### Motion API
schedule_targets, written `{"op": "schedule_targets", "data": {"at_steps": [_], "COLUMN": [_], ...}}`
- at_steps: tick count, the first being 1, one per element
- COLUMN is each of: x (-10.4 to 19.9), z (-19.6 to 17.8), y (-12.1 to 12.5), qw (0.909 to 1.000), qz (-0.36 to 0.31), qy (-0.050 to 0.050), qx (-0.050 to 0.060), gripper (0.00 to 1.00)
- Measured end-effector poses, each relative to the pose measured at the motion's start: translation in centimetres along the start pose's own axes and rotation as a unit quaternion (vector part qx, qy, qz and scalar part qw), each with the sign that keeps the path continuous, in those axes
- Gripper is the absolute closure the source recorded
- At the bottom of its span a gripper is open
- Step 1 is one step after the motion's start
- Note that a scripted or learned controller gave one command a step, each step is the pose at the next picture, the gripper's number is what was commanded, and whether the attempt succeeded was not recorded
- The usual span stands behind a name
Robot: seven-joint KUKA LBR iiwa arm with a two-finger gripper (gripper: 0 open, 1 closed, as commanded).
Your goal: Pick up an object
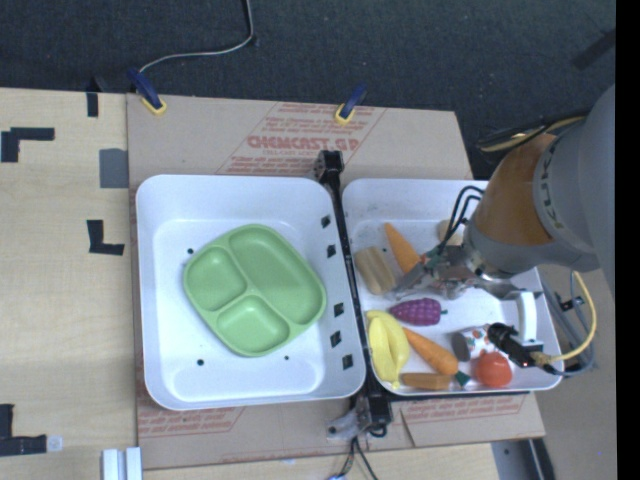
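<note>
The grey arm [560,193] with its orange band reaches in from the right over the right bin [362,196]. The left bin [160,268] holds a green plate [255,288] with 3 compartments, lying roughly in its middle. In the right bin the toy food crowds the near half: a yellow banana [387,346] by the left wall, an orange carrot [432,351] just beside it, a purple grape bunch [418,312] above them, another carrot [402,248] and a tan ridged piece [374,268] further back, and a red tomato [492,370] in the near right corner. The gripper [425,276] sits low between the back carrot and the grapes (its fingers point left); they look slightly parted, with nothing visibly between them.
</note>
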State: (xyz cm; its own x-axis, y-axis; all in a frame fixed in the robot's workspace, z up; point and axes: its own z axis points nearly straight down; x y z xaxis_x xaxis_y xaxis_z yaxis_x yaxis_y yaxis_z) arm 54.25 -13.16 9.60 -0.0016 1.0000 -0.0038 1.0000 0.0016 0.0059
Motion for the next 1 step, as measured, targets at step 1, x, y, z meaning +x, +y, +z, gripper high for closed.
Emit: {"op": "schedule_targets", "data": {"at_steps": [1], "x": [3.13], "z": [1.11], "y": [11.59], "qw": [1.0], "qz": [-0.001], "qy": [0.001], "qx": [0.002], "gripper": [0.0]}}
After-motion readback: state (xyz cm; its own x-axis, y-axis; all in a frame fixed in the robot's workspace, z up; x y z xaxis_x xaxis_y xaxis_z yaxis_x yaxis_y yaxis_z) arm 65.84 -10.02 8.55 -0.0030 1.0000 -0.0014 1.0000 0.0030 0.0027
